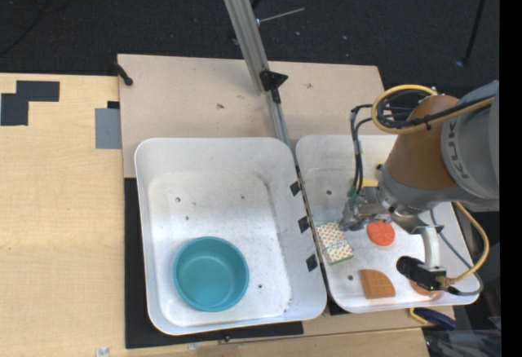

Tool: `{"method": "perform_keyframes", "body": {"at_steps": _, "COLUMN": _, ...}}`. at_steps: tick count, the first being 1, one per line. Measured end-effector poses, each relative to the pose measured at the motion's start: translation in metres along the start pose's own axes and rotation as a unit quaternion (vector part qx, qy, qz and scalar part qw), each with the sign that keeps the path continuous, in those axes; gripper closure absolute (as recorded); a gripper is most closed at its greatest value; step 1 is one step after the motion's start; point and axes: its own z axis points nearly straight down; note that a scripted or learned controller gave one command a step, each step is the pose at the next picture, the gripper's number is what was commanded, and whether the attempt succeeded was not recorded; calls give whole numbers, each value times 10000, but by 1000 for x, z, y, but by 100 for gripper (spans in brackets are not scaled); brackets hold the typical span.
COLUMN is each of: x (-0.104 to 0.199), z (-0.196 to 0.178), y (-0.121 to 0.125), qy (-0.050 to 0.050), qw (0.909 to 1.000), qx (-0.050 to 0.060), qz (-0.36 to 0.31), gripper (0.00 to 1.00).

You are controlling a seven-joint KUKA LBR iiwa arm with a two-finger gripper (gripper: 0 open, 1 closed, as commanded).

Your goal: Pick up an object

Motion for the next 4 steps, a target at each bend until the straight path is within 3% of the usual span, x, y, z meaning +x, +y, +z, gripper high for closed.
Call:
{"method": "perform_keyframes", "body": {"at_steps": 3, "x": 21, "z": -148, "y": 0, "qy": 4, "qw": 10000, "qx": -8, "qz": -1, "gripper": 100}}
{"method": "perform_keyframes", "body": {"at_steps": 4, "x": 67, "z": -142, "y": -9, "qy": 6, "qw": 10000, "qx": 13, "qz": -15, "gripper": 100}}
